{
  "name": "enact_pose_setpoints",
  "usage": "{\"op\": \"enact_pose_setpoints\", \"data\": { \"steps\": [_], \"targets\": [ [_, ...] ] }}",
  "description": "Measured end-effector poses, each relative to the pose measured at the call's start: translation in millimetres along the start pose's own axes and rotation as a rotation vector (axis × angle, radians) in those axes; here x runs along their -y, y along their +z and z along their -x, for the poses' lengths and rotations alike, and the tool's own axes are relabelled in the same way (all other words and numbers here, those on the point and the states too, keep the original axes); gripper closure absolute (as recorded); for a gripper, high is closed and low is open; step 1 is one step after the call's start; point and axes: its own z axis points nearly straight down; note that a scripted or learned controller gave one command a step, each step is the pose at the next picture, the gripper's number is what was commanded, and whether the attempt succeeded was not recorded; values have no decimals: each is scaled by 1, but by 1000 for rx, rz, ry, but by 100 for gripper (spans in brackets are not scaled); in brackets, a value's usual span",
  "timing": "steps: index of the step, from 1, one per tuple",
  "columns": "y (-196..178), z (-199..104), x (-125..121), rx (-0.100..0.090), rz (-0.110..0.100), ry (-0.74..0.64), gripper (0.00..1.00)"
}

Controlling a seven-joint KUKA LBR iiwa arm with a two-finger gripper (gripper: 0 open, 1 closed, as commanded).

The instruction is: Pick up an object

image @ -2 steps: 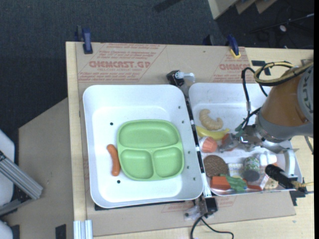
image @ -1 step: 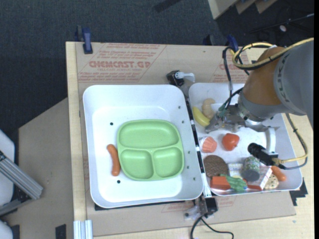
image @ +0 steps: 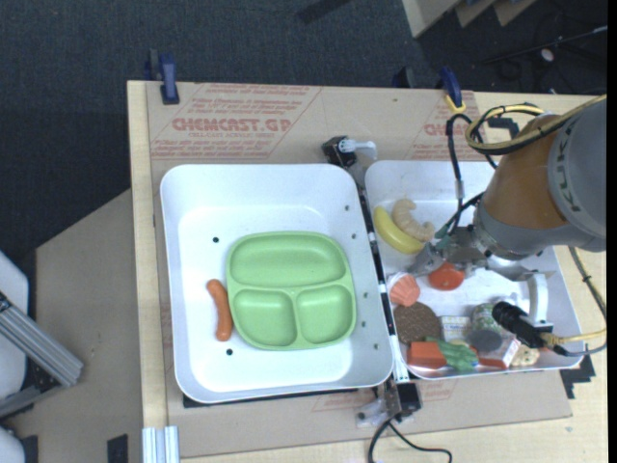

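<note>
Reaching in from the right, the grey arm with its orange band (image: 528, 177) extends over the right-hand shallow white bin (image: 390, 177), with the two-finger gripper (image: 445, 258) low above that bin's left-centre. Whether the gripper is parted or closed cannot be told, and no object is visibly between its tips. A round red-orange toy piece (image: 445, 278) lies just below the gripper, touching or nearly touching it. A yellow banana-shaped toy (image: 395, 230) rests near the bin's upper left, beside a pale beige curved piece (image: 416, 222). A salmon-pink wedge (image: 404, 289) lies next to the red-orange piece, above a dark brown round patty (image: 417, 323). Along the lower wall sit an orange-red block (image: 425, 354), a green leafy toy (image: 461, 356) and several small mixed pieces too crowded to identify. The left-hand shallow white bin (image: 188, 201) bears a light green three-compartment plastic tray (image: 289, 289); an orange sausage-shaped toy (image: 222, 309) lies just left of it, on the bin floor.
</note>
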Motion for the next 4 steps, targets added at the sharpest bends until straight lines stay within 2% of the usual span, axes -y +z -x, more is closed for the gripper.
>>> {"op": "enact_pose_setpoints", "data": {
  "steps": [1,2,3,4],
  "targets": [
    [-132,58,-124,11,29,-3,0],
    [-104,14,-81,-1,-1,-4,0],
    [-27,24,0,-2,-9,2,0],
    [3,4,-4,-1,-1,-3,0]
  ]
}}
